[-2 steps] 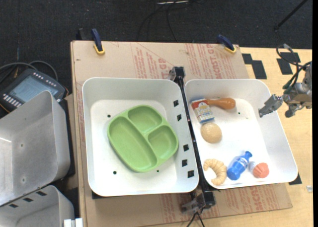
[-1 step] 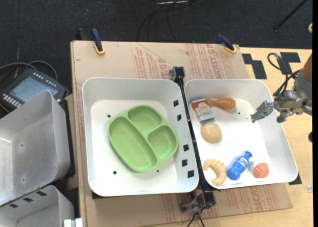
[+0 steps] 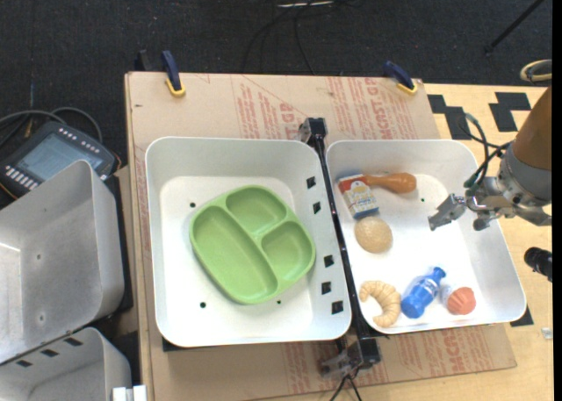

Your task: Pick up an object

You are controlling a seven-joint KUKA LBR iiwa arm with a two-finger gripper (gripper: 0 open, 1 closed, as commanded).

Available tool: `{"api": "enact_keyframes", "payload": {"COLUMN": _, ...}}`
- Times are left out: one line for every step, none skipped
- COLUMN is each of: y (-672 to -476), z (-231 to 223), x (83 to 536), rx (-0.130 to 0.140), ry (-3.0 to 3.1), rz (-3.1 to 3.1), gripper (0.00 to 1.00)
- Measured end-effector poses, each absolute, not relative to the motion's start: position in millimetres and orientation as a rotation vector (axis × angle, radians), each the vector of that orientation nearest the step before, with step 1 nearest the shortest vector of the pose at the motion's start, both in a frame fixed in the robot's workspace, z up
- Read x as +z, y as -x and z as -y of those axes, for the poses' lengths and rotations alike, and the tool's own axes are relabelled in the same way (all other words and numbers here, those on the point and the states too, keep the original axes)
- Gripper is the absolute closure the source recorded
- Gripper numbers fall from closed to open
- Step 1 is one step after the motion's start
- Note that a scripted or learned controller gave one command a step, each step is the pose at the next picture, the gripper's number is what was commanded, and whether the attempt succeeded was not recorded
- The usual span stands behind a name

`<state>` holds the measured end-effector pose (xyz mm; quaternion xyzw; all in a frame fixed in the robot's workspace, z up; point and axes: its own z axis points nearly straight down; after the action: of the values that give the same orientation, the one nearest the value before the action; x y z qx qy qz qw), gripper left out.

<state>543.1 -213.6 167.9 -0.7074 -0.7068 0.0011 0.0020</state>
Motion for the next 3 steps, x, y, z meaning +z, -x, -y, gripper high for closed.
{"api": "enact_keyframes", "payload": {"y": -542.7, "z": 208, "x": 104, "rx": 0.004, "ry": 2.219, "rz": 2.216, "gripper": 0.00}}
{"api": "enact_keyframes", "payload": {"y": -544.8, "z": 209, "x": 119, "rx": -0.001, "ry": 2.224, "rz": 2.222, "gripper": 1.00}}
{"api": "enact_keyframes", "payload": {"y": -546.7, "z": 198, "x": 172, "rx": -0.005, "ry": 2.221, "rz": 2.230, "gripper": 1.00}}
